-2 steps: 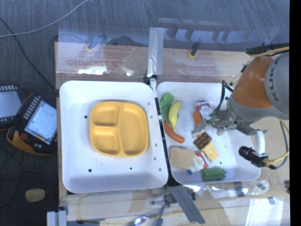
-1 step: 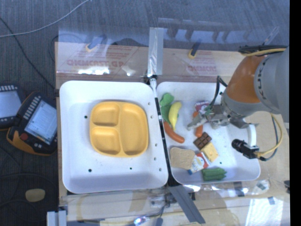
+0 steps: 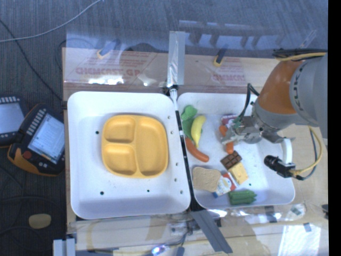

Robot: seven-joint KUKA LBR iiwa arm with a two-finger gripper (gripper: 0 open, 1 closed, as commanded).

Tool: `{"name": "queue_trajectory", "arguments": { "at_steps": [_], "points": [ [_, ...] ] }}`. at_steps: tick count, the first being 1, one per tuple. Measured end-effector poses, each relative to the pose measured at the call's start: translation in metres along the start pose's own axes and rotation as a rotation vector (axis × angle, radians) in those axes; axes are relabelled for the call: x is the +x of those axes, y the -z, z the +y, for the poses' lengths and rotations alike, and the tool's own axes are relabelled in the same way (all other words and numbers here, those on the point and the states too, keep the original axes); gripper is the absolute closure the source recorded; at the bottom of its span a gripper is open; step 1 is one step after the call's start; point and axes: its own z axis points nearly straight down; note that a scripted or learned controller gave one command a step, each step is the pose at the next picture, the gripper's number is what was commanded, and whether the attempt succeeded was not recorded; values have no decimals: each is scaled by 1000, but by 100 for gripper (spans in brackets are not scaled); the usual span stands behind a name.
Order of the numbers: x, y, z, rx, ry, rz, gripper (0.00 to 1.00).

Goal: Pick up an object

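Observation:
The right bin (image 3: 277, 193) holds several toy foods: a yellow banana (image 3: 197, 128) beside a green leafy piece (image 3: 187, 114), an orange-red sausage (image 3: 197, 151), a brown chocolate block (image 3: 231, 159), a yellow cheese wedge (image 3: 240, 173), a tan bread slice (image 3: 205, 178), a green vegetable (image 3: 242, 197) and a small red-and-white packet (image 3: 225, 184). My gripper (image 3: 238, 133) is down in the bin's upper middle, over a small orange and red-white cluster (image 3: 228, 127). Its fingers are hidden in the clutter.
The left bin (image 3: 85, 196) carries a yellow divided plate (image 3: 135, 145). A black cylinder with a yellow cable (image 3: 279, 166) hangs off the arm over the right bin. A handheld pendant (image 3: 37, 140) lies on the floor at the left.

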Motion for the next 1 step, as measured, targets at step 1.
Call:
{"name": "queue_trajectory", "arguments": {
  "at_steps": [1],
  "points": [
    [83, 127, 10, 16, -74, -4, 100]
  ]
}}
